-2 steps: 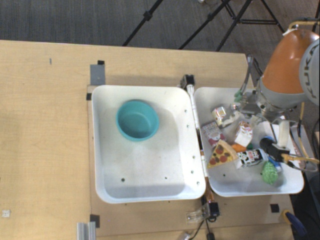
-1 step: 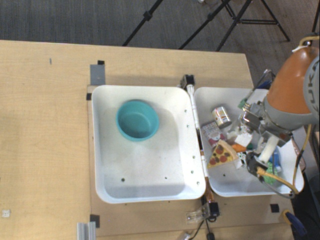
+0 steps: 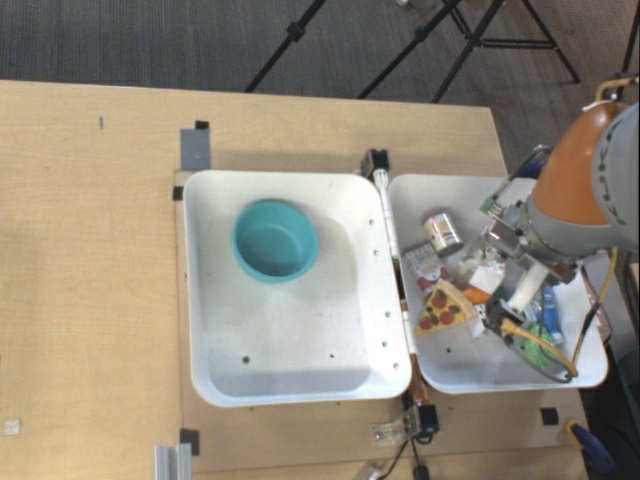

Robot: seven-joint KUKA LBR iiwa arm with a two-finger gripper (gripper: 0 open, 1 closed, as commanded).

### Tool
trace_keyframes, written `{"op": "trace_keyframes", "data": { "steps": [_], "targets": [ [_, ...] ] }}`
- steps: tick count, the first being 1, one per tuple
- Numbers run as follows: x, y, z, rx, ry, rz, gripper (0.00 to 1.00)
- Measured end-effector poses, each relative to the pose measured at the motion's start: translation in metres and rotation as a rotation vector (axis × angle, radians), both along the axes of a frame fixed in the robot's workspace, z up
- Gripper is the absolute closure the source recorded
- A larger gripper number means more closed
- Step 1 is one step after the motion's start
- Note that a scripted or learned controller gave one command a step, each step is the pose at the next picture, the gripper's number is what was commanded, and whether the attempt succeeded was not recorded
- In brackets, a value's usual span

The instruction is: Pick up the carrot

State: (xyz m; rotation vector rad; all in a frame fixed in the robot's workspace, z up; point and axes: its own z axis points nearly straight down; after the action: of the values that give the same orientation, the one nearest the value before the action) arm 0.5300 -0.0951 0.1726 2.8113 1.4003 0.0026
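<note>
Reaching from the right, the arm [image 3: 585,173] hangs over the right bin [image 3: 450,373], jaws down inside it, wide or narrow I cannot tell. The carrot [image 3: 482,294] lies there just beside a pizza slice [image 3: 443,308], close to the jaws

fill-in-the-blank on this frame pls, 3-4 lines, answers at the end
1. The bowl is coloured ____.
2. The bowl sits in the white bin on the view's ____.
3. The pizza slice and the can lie in the other bin, on the view's ____.
4. The band on the arm is coloured ____.

Missing words: teal, left, right, orange.
</note>
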Motion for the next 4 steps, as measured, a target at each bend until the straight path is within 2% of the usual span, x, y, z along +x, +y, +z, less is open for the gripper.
{"op": "trace_keyframes", "data": {
  "steps": [1,2,3,4],
  "targets": [
    [-0.04,-0.012,-0.08,0.001,-0.007,-0.189,0.0],
    [0.034,0.037,0.013,0.002,-0.004,-0.489,0.0],
    [-0.033,-0.002,0.04,0.0,-0.004,-0.121,0.0],
    [-0.007,0.004,-0.063,-0.004,-0.017,0.092,0.0]
  ]
}}
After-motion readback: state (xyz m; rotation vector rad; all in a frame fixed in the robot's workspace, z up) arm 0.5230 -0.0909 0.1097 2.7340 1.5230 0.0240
